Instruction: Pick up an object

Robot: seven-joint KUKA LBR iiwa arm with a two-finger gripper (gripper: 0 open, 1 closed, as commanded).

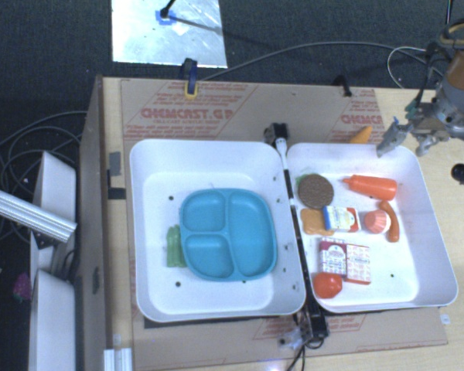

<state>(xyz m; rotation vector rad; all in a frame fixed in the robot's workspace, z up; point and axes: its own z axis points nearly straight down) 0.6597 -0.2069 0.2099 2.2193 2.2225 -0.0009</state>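
Camera view: spread-fingered metal tool (409,137) hovers beside glossy orange carrot (373,184) and round brown patty (315,190).

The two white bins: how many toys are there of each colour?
Blue: 1, the plate
Green: 1, the pea pod
Orange: 2, the carrot and the sausage
Brown: 2, the patty and the cookie
Red: 2, the tomato and the box
Pink: 1, the ham
White: 1, the carton
Total: 10
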